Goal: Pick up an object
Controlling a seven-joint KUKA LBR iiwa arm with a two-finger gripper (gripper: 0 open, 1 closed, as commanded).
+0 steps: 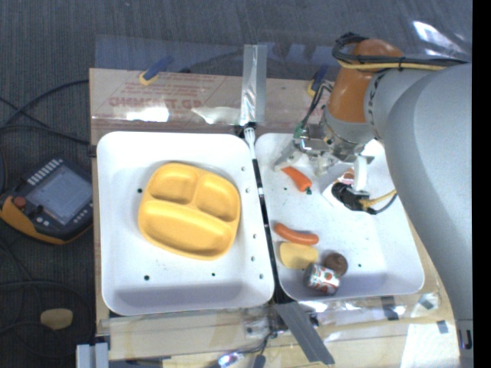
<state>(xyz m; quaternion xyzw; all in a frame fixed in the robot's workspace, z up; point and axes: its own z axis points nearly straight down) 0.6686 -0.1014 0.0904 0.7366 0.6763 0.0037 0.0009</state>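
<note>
Carrot (297, 177) lies diagonal in the right bin (399, 244), fat end upper-left, tip lower-right. Gripper (314, 158) sits just above it, can't tell its state.

Using the right bin (399, 274) as landmark: a small orange carrot (297, 178) lies tilted at its upper left, close to the gripper (318, 162). Lower down, near its left wall, a sausage (296, 235) lies almost level. Just below it sits a pale yellow piece (292, 255). A can (323, 280) lies on its side by the near wall, touching a brown round thing (335, 264).
</note>
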